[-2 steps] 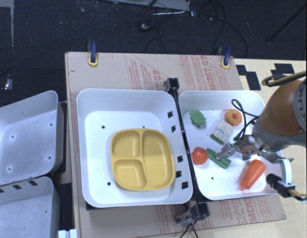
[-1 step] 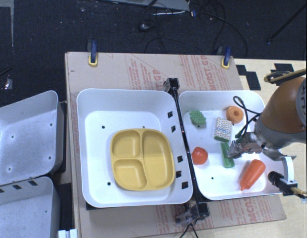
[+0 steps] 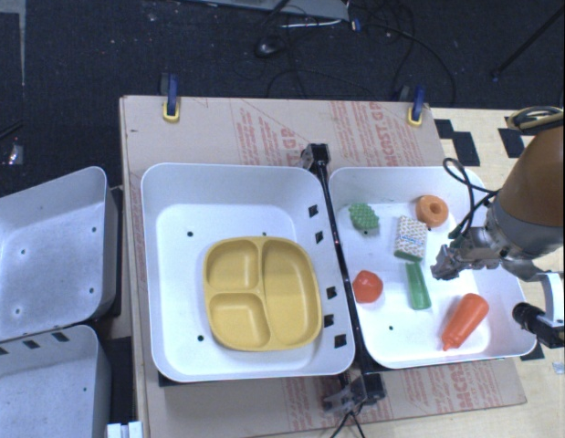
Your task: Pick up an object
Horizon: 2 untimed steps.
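White plastic, two bins side by side, and my claw (image 3: 444,267) hung over the right bin (image 3: 392,354) among five small toys.

My claw sat low above the bin floor, just right of a green stick-shaped piece (image 3: 417,286); I could not tell whether it was apart or together, since the wrist hid it. I counted one of each thing: an orange carrot (image 3: 465,319) with a red tip lying slantwise near the front right corner, a red tomato (image 3: 368,286) toward the left wall, a knobbly green lump (image 3: 362,216) farther back, an orange ring (image 3: 433,210) near the back, and a pale speckled block (image 3: 411,236) between ring and stick. Nothing sat in my grip that I could see. The left bin (image 3: 172,217) held one yellow tray (image 3: 262,292) with three compartments.
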Available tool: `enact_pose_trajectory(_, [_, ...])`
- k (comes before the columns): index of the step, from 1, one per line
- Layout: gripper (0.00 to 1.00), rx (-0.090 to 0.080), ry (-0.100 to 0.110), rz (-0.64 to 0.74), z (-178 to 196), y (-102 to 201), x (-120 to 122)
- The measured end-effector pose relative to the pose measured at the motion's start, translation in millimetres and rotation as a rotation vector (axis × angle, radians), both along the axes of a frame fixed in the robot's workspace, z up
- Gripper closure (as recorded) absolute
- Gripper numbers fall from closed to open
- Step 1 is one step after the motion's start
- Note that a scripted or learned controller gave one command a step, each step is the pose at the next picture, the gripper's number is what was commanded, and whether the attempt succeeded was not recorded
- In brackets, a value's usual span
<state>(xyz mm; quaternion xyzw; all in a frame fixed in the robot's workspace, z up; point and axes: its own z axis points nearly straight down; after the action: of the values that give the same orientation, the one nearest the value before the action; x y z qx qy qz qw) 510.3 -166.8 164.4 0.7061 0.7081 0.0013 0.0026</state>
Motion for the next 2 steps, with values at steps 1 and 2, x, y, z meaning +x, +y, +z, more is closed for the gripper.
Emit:
enact_pose_trajectory(1, [1.00,-0.001,0.000,0.000,45,-6,6])
enact_pose_trajectory(2, [1.00,-0.001,-0.001,0.001,99,-6,7])
